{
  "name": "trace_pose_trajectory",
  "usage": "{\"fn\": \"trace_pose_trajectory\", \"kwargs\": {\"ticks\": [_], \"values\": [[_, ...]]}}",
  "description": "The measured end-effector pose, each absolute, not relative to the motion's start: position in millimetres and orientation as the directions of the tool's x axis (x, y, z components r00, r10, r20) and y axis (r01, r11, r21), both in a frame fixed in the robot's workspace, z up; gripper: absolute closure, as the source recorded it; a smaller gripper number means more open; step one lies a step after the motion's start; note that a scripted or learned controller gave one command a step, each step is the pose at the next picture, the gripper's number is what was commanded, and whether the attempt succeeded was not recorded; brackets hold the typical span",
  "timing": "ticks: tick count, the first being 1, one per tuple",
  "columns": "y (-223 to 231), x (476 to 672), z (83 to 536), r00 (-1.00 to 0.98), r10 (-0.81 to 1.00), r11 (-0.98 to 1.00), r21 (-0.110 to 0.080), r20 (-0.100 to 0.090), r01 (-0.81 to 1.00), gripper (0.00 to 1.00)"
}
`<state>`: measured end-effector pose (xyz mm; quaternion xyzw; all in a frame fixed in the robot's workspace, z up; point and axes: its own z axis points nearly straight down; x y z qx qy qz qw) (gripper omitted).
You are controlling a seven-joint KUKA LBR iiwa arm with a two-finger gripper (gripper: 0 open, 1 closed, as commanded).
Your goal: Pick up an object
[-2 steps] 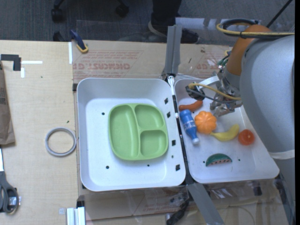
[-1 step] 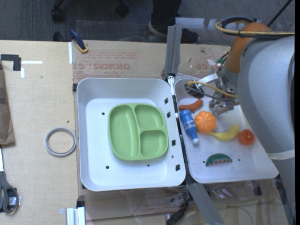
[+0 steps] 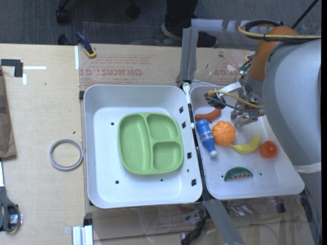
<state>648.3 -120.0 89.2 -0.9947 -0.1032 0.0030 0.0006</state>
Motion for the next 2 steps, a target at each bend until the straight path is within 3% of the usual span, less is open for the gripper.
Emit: {"fn": "trace_pose_trajectory", "kwargs": {"ticks": [2], "values": [[-121.7, 648.0, 89.2, 0.98, 0.199, -0.98, -0.002, -0.006, 0.199, 1.0]]}}
